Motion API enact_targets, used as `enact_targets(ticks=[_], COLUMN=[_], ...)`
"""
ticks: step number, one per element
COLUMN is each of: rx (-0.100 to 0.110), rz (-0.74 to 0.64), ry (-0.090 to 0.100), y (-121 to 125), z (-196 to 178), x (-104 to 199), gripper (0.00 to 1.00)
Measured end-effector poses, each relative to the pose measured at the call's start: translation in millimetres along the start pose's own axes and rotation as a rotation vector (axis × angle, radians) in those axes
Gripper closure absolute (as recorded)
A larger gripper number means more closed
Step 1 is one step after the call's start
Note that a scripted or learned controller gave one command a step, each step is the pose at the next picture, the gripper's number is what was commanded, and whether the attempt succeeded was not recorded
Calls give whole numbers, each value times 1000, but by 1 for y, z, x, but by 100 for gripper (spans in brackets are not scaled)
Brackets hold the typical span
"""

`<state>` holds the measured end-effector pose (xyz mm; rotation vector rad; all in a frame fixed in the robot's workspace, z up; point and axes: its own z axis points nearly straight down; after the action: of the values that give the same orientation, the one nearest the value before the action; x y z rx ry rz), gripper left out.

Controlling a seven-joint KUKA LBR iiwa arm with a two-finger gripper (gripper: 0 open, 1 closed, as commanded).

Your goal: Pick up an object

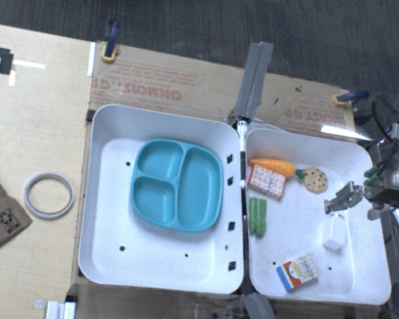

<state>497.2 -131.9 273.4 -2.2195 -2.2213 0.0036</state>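
Small white plastic block [334, 236] lies in the right bin [358, 293], just below the gripper [345, 198]. It looks light, stiff and slick; best pinched across its narrow sides. Whether the gripper is spread or closed, I cannot tell.

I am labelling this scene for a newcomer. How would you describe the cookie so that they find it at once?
Look in the right-hand white bin, near its far edge. Just right of the orange toy carrot lies the round tan chocolate-chip cookie. It is the one round, dark-speckled item there; its neighbours are long or boxy.
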Motion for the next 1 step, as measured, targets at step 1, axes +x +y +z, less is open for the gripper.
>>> enact_targets(ticks=[1], rx=[-1], rz=[-105], ry=[1], y=[-5], z=[182], x=[11], gripper=[0])
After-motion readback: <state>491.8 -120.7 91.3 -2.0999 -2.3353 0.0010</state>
